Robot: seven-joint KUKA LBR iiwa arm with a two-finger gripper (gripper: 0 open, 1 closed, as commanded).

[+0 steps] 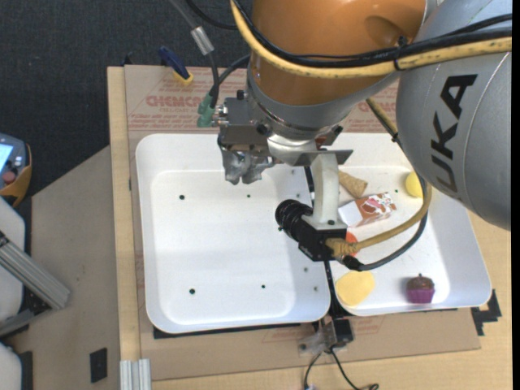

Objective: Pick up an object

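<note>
Orange wrist band (341,31) sits closest to the lens, hiding much of the right bin (463,250). Hand (241,167) hangs over the far edge of the left bin (219,250), nothing between it that I can make out; grip state, cannot tell. Pickable stuff lies right: yellow disc (355,286) and purple piece (420,288) near, red-white packet (375,208) and yellow piece (413,186) farther. Judging, I'm off target.

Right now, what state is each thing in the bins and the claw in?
Purple toy: lying loose in right bin, near front edge.
Yellow disc: flat at right bin's front left corner.
Red-and-white packet: lying loose.
Claw: over left bin's back, holding nothing visible.
</note>
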